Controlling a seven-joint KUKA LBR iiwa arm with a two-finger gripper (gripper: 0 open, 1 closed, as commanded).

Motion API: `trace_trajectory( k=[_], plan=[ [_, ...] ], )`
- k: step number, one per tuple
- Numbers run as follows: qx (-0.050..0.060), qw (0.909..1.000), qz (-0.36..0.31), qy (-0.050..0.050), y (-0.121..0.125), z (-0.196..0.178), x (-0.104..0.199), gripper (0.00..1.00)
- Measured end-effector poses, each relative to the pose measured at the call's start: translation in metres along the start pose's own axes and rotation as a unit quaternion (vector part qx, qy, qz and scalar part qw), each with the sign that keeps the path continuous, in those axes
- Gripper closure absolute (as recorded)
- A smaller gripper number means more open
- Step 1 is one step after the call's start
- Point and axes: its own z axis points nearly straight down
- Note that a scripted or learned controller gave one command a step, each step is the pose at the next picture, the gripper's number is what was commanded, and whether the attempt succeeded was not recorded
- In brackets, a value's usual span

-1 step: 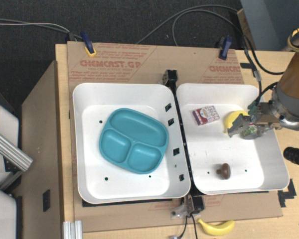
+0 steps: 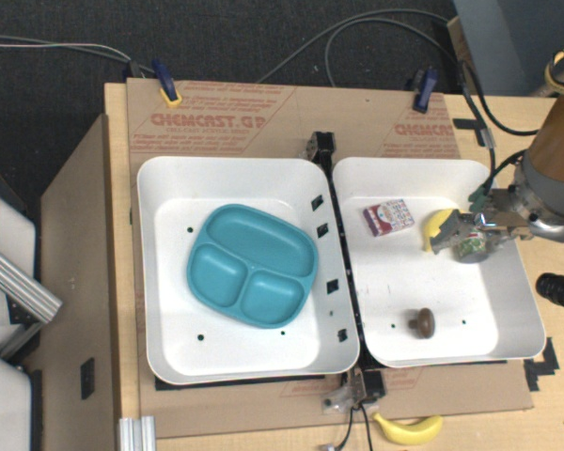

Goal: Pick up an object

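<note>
Brown lump (image 2: 422,322) well below gripper (image 2: 448,234), yellow object (image 2: 437,224) at its fingers, grip unclear.

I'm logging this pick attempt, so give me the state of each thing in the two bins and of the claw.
Teal plastic divided plate: flat in the left white bin, nothing on it.
Small red-and-white carton: lying flat in the right white bin, untouched.
Yellow banana-shaped toy: in the right bin, against the claw; grip unclear.
Small brown round object: resting loose near the right bin's front.
Claw: low over the right bin.
</note>
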Motion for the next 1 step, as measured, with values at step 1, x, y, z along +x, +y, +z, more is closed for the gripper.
trace_trajectory(
  k=[1],
  plan=[
    [0.003,1.0000,0.000,0.001,0.0003,0.0630,0.0038,0.00]
  ],
)
